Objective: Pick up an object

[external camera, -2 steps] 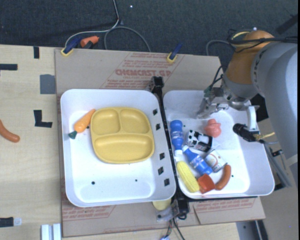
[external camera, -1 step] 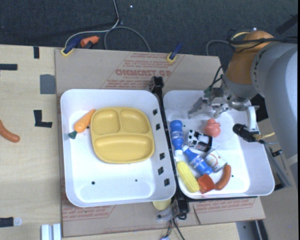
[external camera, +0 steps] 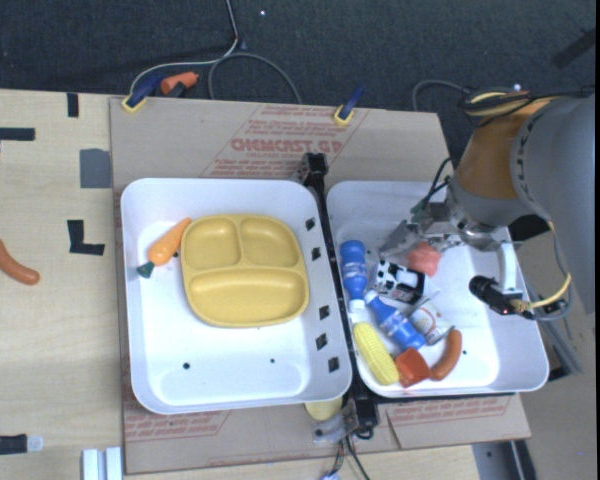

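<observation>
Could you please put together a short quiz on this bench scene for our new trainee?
1. True or false: the yellow divided plate lies in the left bin.
2. Which toy lies beside the plate? A) carrot B) corn cob C) blue bottle
3. Fill in: the gripper is above the ____ bin.

Key: 1 true; 2 A; 3 right.
</observation>
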`<action>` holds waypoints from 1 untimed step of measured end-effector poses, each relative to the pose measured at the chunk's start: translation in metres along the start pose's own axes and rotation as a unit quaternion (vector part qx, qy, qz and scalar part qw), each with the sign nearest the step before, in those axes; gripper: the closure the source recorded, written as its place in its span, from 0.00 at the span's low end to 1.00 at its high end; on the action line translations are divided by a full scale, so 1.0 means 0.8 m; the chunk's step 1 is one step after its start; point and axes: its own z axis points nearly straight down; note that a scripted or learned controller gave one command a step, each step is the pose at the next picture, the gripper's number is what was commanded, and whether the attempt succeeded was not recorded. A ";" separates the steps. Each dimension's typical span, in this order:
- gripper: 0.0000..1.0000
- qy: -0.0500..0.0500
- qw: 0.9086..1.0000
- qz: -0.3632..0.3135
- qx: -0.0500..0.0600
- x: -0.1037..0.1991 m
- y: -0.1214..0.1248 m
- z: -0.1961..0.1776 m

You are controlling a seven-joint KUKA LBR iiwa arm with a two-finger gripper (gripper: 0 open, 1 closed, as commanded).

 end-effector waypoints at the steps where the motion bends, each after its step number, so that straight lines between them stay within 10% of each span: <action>1: 1.00 -0.001 1.000 0.000 0.000 -0.001 0.001 -0.013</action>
